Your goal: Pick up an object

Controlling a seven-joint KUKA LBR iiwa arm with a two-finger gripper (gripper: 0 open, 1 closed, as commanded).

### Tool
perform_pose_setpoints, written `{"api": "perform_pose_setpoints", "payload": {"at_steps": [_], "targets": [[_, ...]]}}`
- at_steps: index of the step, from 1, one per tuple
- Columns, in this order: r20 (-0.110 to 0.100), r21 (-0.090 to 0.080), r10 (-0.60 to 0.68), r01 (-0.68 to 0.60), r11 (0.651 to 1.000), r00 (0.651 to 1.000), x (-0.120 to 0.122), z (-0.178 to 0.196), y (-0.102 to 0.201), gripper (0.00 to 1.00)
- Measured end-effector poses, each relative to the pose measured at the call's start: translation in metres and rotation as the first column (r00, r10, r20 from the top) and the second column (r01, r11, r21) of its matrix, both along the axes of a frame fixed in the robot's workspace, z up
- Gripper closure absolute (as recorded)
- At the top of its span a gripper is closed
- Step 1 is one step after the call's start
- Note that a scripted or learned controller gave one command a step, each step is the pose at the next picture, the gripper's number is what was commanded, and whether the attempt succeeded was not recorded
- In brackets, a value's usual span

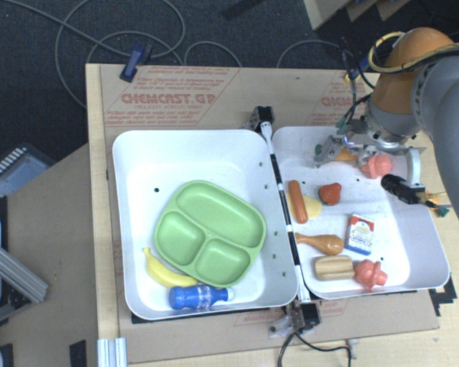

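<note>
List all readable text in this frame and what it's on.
"CHEMCAST G.P": red print, repeated on the brown board under the bins; the smaller lines below it are too blurred to read.
Red-and-blue small carton in the right bin: printed, too small to read.
Blue bottle in the left bin: no legible label.

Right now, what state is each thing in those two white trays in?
Green plate: right way up, tilted, resting on the banana.
Banana: partly under the plate.
Blue bottle: lying on its side.
Hot dog: lying flat.
Small carton: lying flat.
Bread roll: lying flat.
Pincer: low in the right tray.
</note>
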State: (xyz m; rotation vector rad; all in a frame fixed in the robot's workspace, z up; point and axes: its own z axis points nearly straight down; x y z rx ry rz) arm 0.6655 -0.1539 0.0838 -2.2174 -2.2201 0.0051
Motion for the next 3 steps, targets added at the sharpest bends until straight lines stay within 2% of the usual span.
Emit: {"api": "perform_pose_setpoints", "payload": {"at_steps": [3], "targets": [[0.001, 0.0, 0.001, -0.001, 1.0, 1.0, 0.0003, 0.0003, -0.0026, 0.0]]}}
